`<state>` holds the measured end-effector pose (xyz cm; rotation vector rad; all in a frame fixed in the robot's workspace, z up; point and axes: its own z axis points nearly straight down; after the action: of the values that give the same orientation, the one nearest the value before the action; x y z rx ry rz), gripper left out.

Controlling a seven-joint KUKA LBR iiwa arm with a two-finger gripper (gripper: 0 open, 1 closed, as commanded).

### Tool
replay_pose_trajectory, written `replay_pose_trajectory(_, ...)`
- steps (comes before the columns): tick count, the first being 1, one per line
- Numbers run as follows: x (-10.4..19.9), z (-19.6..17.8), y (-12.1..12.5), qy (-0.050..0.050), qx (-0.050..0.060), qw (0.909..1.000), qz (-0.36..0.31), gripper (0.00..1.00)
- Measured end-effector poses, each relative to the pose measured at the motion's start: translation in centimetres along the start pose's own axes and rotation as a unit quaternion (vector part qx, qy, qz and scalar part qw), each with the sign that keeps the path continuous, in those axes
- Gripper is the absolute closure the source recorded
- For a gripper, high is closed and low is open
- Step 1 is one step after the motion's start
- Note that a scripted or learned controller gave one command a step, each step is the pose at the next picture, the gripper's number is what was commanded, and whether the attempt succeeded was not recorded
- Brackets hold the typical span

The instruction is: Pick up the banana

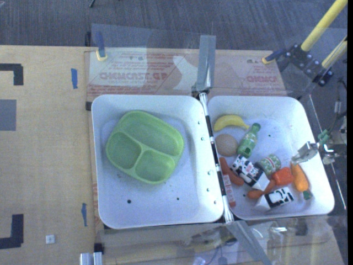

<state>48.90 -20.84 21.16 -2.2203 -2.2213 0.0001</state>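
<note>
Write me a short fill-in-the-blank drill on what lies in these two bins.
1. The green three-compartment plastic tray lies in the ____ white bin.
2. The yellow banana lies in the right white bin, near its ____ left corner.
3. The small bottle right of the banana has a ____ cap.
4. The beige egg sits just ____ the banana.

Missing: left; top; green; below

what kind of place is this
Most likely a robotics lab's grasping test bench, not a kitchen. Two shallow white plastic bins sit side by side on a wooden benchtop marked with black and blue tape, and the right one holds toy items: a small yellow banana and a green bottle.
</note>
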Motion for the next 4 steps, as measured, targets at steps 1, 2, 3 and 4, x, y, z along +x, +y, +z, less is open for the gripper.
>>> replay_pose_trajectory(1,0.4,-8.8,3.9,-0.001,-0.001,0.9961,0.088,0.0)
replay_pose_trajectory(2,-0.2,-6.2,1.2,0.0,0.0,0.9972,0.075,0.0)
replay_pose_trajectory(3,-0.7,-6.0,8.0,-0.002,-0.003,0.9978,-0.066,0.0)
replay_pose_trajectory(4,7.4,2.0,15.9,-0.001,-0.002,0.9963,-0.086,0.0)
